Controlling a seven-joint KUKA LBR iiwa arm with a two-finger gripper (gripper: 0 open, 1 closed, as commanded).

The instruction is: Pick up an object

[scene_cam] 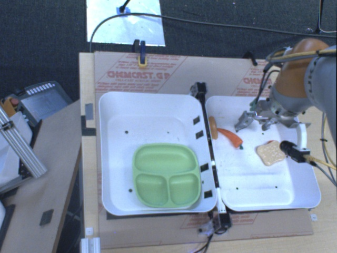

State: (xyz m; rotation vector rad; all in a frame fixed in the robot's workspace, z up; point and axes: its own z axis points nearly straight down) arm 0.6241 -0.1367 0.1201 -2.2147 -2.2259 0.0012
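Note:
In the right bin (263, 194) lie an orange carrot-like piece (230, 136), a small tan sausage-shaped piece (212, 127) against the divider, and a tan slice of toast (270, 153). My gripper (256, 123) hangs low over the back of this bin, just right of the carrot piece and above the toast. Its fingers stand apart, open, with nothing between them. The grey arm with its orange band reaches in from the right.
The left bin (121, 120) holds a green three-compartment plate (167, 175) at its front. A black clip-lined divider (206, 152) separates the bins. A cable and black connector (293, 151) hang beside the toast. Cardboard lies beneath both bins.

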